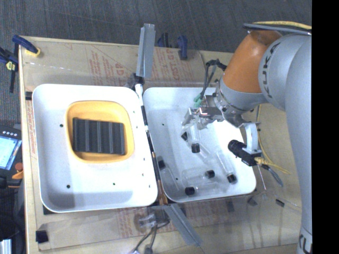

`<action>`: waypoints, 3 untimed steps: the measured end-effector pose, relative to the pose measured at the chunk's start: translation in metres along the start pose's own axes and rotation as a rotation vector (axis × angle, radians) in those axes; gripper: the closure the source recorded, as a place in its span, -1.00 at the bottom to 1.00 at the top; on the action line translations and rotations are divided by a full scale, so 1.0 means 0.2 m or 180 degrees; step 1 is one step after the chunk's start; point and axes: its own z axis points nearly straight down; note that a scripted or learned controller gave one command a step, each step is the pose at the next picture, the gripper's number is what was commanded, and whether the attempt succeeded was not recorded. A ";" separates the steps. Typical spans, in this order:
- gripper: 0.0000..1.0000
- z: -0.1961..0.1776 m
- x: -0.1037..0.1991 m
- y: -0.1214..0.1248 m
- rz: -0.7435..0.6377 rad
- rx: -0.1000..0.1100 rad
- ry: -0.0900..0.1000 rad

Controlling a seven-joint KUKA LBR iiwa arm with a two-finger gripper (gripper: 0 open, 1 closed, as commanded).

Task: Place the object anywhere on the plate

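A yellow plate point(100, 110) with a dark ribbed centre lies in the left white bin point(53, 189). Several clear pieces with black ends lie in the right white bin point(164, 105), among them one point(226, 168) near its right wall and one point(197, 180) near its front. My gripper point(192, 134) hangs over the middle of the right bin, well right of the plate. Two more black-tipped clear pieces point(195, 146) show directly under it. Whether they are held or lying in the bin cannot be made out.
The grey arm with its orange band point(249, 62) reaches in over the right bin's far right corner. Cables point(267, 165) trail off its right side. A raised divider point(145, 126) separates the two bins. Clamps point(183, 44) stand along the bench's back edge.
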 end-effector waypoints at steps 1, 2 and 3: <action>1.00 0.05 0.28 0.18 -0.0845 -0.0004 -0.0006; 1.00 0.12 0.48 0.42 -0.1605 -0.0006 -0.0007; 1.00 0.12 0.70 0.33 -0.1991 0.0007 -0.0003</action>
